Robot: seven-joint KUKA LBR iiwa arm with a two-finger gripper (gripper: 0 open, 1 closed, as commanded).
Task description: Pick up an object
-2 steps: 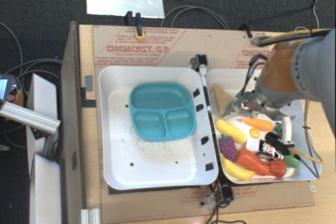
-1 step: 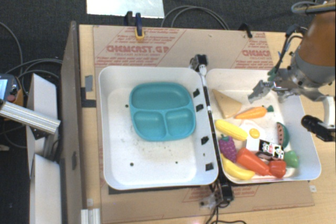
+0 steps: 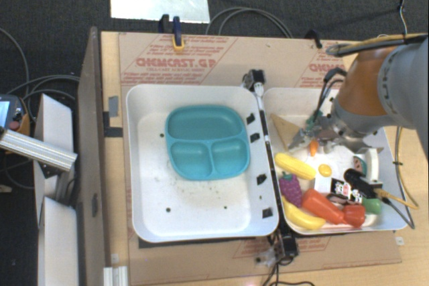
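Two shallow white plastic bins sit side by side on the bench in the camera view, and the pick has not yet succeeded. The left bin (image 3: 151, 211) carries a teal three-compartment plastic tray (image 3: 206, 142) near its centre. The right bin (image 3: 295, 102) holds the candidate objects, clustered toward its 6 o'clock end: a yellow plastic corn cob (image 3: 295, 166), purple toy grapes (image 3: 291, 189), a yellow banana (image 3: 301, 217), an orange-red toy carrot (image 3: 324, 206), a small red piece (image 3: 355, 215) beside it, and a tan wedge (image 3: 286, 128) toward 11 o'clock. The grey arm with its orange band (image 3: 375, 92) reaches in from 3 o'clock and hangs over the bin's upper half. Its two-finger gripper (image 3: 312, 137) sits low, just at 1 o'clock of the corn cob; whether it is spread or pressed together cannot be told at this slant. Nothing is seen between its tips. Judging by this, the approach is made; grasp and lift remain.
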